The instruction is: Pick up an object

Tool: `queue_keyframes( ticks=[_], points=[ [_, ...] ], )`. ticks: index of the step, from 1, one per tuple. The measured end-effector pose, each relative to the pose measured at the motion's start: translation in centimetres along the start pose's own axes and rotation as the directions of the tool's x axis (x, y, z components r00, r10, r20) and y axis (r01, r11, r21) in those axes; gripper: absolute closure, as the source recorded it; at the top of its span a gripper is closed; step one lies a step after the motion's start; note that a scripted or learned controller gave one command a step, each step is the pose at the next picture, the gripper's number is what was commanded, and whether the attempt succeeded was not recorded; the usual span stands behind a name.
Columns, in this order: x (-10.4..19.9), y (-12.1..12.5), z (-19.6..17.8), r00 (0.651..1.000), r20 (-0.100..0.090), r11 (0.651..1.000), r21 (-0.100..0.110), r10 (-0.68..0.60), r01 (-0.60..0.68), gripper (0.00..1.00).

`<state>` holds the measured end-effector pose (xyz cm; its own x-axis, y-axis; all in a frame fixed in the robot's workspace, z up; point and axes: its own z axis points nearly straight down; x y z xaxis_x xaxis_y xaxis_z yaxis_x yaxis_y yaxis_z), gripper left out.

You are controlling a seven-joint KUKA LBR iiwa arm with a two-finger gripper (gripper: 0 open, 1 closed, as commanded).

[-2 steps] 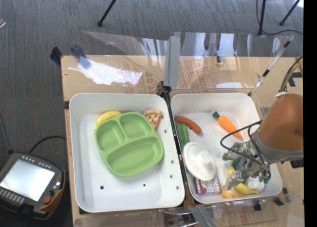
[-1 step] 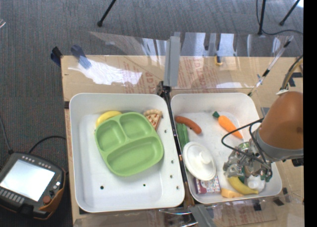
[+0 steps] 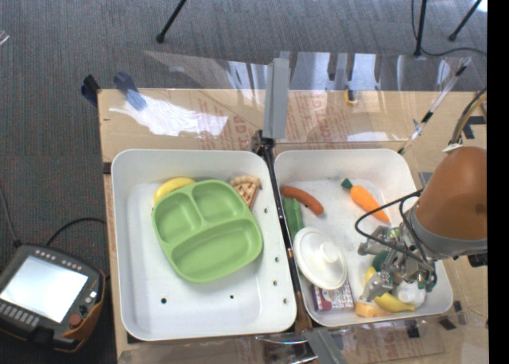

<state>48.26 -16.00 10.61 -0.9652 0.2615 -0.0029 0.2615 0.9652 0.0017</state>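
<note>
My gripper (image 3: 388, 273) hangs low over the front right part of the right bin (image 3: 334, 160). Directly under and in front of it lies a yellow banana-like toy (image 3: 393, 303), with a small yellow piece (image 3: 366, 309) beside it. A white round lid (image 3: 320, 257) sits to the gripper's left, partly over a pink box (image 3: 334, 299). Farther back in this bin lie an orange carrot (image 3: 367, 199), a brown sausage (image 3: 303, 199) and a green cucumber (image 3: 293, 215). The wrist hides whatever lies beneath it.
The left bin (image 3: 135, 291) holds a green divided plate (image 3: 207, 230), with a yellow banana (image 3: 171, 187) and a pizza slice (image 3: 247, 189) at its far edge. A metal post (image 3: 276, 100) rises behind the bins. A tablet (image 3: 44, 291) lies on the floor at the left.
</note>
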Motion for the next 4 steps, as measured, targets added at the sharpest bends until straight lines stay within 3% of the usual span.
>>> queue_keyframes(
  ticks=[1,2,3,4],
  points=[
    [1.2,3.6,1.2,0.999,0.012,0.999,0.003,0.037,-0.037,0.0],
    [-3.0,6.3,1.3,0.997,0.006,0.997,0.013,-0.076,0.076,0.0],
    [-9.8,8.7,1.2,0.998,0.014,0.998,0.013,-0.064,0.064,0.0],
    [-11.4,9.4,1.4,0.996,-0.005,0.996,0.01,0.091,-0.091,0.0]
  ],
)
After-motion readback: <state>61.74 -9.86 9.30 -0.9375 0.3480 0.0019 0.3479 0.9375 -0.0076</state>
